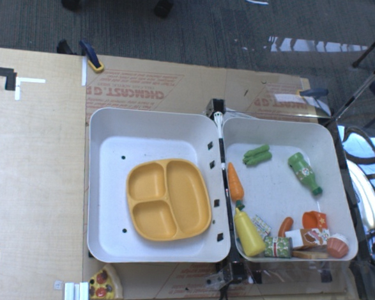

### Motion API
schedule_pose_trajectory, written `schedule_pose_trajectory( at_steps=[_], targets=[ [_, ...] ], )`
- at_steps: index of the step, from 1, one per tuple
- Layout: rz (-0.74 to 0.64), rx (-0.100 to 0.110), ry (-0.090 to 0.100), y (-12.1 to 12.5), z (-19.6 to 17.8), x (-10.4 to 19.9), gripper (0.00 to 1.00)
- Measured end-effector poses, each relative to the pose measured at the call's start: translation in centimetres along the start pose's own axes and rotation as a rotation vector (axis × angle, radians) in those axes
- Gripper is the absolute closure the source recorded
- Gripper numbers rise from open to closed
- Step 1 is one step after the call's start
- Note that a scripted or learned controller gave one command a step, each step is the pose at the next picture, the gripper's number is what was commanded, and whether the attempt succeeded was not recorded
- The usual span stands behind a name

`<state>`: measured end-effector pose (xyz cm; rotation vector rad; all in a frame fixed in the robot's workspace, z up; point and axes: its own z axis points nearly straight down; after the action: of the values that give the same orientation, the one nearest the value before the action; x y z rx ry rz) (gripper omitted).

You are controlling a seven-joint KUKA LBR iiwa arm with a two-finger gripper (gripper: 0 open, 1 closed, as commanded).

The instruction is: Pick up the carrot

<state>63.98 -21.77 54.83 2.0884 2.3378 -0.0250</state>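
Two white bins are seen side by side on a cardboard-covered table, grey carpet beyond at the top of the frame. The carrot lies against the right bin's left wall, open floor to its right. A yellow plate occupies the left bin.

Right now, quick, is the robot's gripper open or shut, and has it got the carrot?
Gripper: cannot be told.
The small orange toy carrot lies loose in the right shallow white bin, beside its left wall.
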Motion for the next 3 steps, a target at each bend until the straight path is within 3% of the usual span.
schedule_pose_trajectory(
  at_steps=[1,2,3],
  targets=[
    [0.000,0.000,0.000,0.00,0.01,-0.01,0.00],
    [-0.003,0.000,-0.003,0.18,-0.81,0.05,1.00],
    [-0.003,0.000,-0.003,0.19,-0.80,0.05,0.00]
  ],
)
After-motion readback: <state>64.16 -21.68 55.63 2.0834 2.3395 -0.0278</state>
